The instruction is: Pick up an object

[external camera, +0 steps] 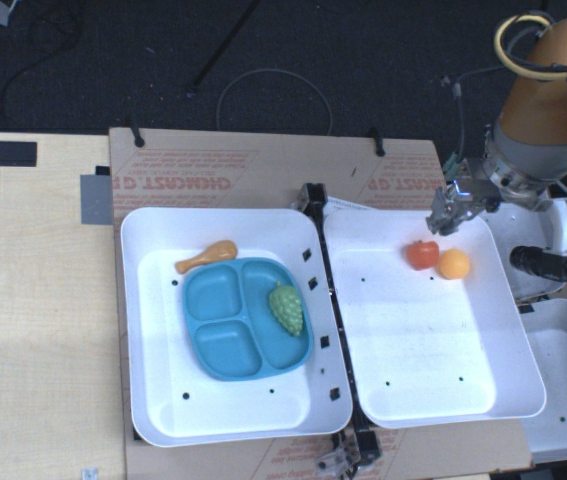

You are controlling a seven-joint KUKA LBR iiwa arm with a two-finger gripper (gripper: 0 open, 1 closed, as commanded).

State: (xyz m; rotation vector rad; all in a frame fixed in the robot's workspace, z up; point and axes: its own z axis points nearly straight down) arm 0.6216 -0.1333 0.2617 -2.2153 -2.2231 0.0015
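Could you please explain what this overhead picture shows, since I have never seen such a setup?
A single camera fixed above a bench looks down at a slant. The grey robot arm with an orange band reaches in from the right; its two-finger gripper hangs over the right white bin's far edge. Below it lie a small red tomato-like ball and a small orange ball. The left white bin holds a blue divided plastic tray carrying a green grape bunch, with a tan toy drumstick beside it.
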